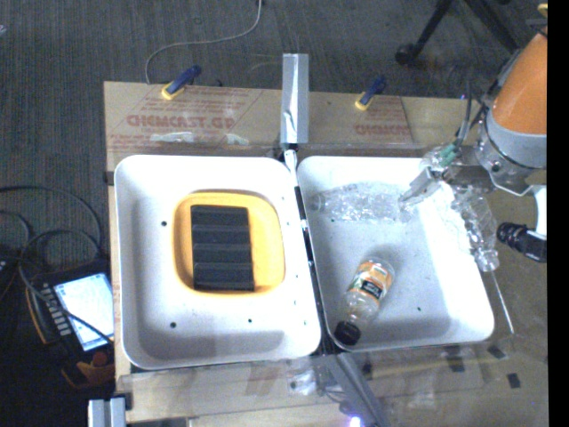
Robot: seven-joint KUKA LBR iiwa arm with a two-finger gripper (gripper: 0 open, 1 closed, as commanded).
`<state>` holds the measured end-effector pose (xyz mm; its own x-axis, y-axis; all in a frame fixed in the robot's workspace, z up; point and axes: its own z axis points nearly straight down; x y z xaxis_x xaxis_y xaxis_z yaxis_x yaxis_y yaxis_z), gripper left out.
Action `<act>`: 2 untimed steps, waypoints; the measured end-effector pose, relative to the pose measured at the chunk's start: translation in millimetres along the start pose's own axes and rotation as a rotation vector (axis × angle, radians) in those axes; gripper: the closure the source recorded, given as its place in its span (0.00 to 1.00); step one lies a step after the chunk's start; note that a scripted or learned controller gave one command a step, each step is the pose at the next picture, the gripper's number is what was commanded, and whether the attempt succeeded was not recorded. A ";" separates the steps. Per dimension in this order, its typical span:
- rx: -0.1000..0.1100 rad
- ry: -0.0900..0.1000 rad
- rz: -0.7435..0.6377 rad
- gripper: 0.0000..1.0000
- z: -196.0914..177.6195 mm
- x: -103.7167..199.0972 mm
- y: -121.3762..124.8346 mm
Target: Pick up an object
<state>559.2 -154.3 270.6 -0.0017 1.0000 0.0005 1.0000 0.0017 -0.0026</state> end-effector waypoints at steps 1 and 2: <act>0.001 0.002 -0.060 0.00 125.0 38.3 -31.0; -0.034 -0.004 -0.043 0.00 172.9 -3.3 -59.6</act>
<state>499.2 -157.6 97.8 -0.0450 0.9990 -0.0039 0.9985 0.0451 0.0316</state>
